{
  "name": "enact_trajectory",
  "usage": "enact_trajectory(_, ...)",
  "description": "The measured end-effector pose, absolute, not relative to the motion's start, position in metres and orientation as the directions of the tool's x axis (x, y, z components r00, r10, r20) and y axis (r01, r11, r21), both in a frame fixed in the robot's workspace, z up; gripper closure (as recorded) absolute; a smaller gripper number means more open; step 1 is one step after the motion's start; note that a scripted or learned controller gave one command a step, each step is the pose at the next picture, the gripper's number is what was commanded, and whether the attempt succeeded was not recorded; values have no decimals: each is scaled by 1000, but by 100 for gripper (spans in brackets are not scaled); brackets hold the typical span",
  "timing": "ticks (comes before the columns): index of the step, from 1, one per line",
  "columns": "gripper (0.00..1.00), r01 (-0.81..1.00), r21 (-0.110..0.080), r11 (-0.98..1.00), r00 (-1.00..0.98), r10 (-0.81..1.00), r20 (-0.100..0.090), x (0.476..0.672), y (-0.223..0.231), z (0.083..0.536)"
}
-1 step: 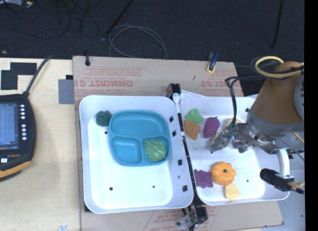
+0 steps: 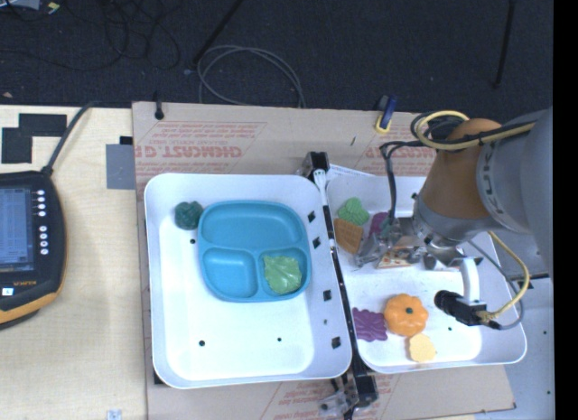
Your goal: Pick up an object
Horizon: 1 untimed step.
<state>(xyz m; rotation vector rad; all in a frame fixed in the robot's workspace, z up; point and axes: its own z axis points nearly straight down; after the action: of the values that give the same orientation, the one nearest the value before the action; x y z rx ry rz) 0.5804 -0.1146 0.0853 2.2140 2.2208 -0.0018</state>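
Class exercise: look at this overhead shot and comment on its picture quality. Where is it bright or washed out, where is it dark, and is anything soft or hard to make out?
Camera view: the left bin and right bin are bright, nearly washed out; the floor beyond the bench is dark, its cables faint; the tool is soft and cluttered, details unclear; the blue tray and orange pumpkin read clearly.
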Motion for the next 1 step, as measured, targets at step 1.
enact_trajectory(1, 0, 1000, -6, 0, 0, 1000, -2, 646, -112, 91)
